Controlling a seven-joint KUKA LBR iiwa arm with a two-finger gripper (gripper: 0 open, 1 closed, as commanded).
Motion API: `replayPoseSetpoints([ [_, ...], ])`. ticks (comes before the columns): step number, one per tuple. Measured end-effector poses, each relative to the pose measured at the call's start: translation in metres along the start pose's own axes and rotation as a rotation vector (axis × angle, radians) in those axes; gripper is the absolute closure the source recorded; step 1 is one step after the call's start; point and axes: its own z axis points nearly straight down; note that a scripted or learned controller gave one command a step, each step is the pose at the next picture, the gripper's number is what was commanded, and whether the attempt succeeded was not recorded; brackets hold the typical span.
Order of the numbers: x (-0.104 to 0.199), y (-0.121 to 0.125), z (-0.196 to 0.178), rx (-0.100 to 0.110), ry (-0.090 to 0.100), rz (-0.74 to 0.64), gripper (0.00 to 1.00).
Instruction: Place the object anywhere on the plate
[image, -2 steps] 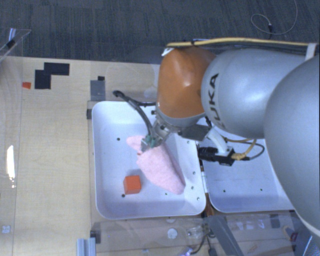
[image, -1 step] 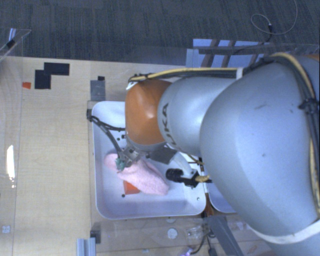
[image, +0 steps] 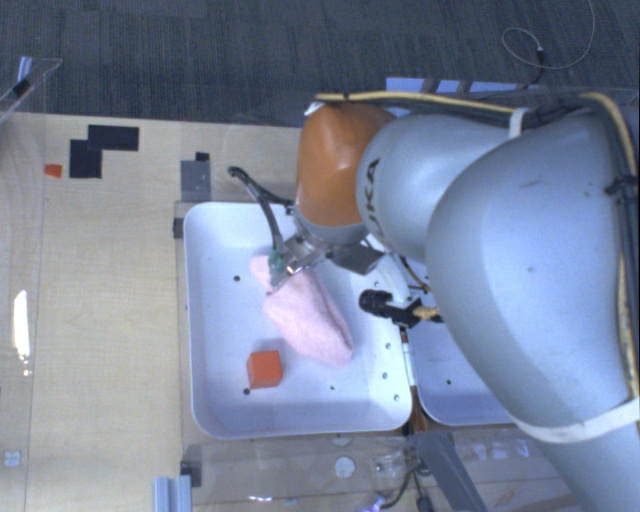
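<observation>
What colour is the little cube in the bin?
Orange-red; the cube shows best in the camera view.

Tool over pink plate, orange cube beside, left bin

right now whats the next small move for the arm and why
Probably a short lift straight up to test the grasp. The gripper sits at the upper end of the pink plush object in the left bin, but whether it really has hold is unclear. The object lies flat on the bin floor, with the orange block just beside its lower end, so a sideways drag could knock the block.
</observation>
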Motion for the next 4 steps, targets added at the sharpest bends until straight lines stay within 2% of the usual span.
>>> replayPoseSetpoints([
  [1,0.074,-0.043,-0.089,-0.003,0.001,-0.086,1.0],
  [2,0.111,-0.05,0.006,-0.018,-0.004,0.027,1.0],
  [3,0.053,-0.096,-0.111,-0.002,0.0,0.114,1.0],
  [4,-0.002,-0.104,-0.084,0.001,0.001,-0.118,1.0],
])
